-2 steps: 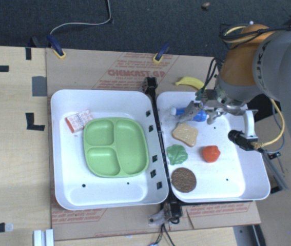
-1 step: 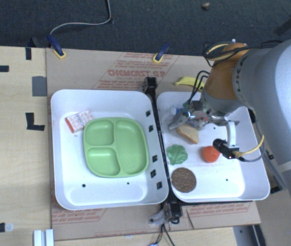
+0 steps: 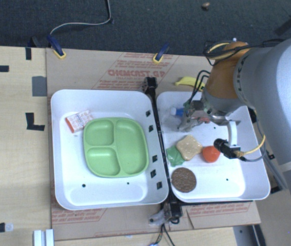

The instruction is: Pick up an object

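Gripper (image 3: pixel 190 118) hung low over the right bin (image 3: pixel 248 181), near its upper left corner beside a small blue object (image 3: pixel 176 111); whether it was released or clenched could not be told. Below it sat a tan sponge-like block (image 3: pixel 189 147), a green piece (image 3: pixel 174 156), a red-orange tomato (image 3: pixel 210 154) and a brown disc (image 3: pixel 183 179), while the left bin (image 3: pixel 65 188) carried a green divided plate (image 3: pixel 116 146) and a small packet (image 3: pixel 78 120).

Two white bins (image 3: pixel 63 137); one green plate (image 3: pixel 116 146); one tomato (image 3: pixel 210 155).

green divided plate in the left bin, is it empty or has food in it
Empty. The green divided plastic plate shows bare green in all three compartments; the small red-and-white packet lies beside it on the left white bin's floor.
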`<state>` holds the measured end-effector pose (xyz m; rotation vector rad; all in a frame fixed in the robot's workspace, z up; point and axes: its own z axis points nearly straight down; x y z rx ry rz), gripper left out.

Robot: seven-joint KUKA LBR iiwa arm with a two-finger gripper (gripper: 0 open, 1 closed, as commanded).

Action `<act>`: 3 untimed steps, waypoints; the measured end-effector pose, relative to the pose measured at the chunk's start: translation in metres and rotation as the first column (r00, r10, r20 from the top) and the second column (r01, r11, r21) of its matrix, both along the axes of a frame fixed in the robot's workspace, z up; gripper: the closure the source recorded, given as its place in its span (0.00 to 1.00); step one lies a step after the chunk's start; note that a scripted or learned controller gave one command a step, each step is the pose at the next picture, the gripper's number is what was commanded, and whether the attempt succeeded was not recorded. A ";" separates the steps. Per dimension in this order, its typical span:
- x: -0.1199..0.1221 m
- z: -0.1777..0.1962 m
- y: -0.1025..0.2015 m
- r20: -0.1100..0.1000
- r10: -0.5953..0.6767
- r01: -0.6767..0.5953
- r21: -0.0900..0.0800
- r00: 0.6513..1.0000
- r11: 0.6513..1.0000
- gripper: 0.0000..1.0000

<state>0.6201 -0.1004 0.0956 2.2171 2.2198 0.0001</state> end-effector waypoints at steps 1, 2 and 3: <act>0.000 0.000 0.000 0.000 0.000 0.000 0.000 1.000 1.000 0.00; -0.061 -0.009 -0.004 0.001 -0.001 0.001 0.001 1.000 1.000 0.00; -0.020 -0.009 0.005 0.002 0.000 0.000 0.002 1.000 1.000 0.00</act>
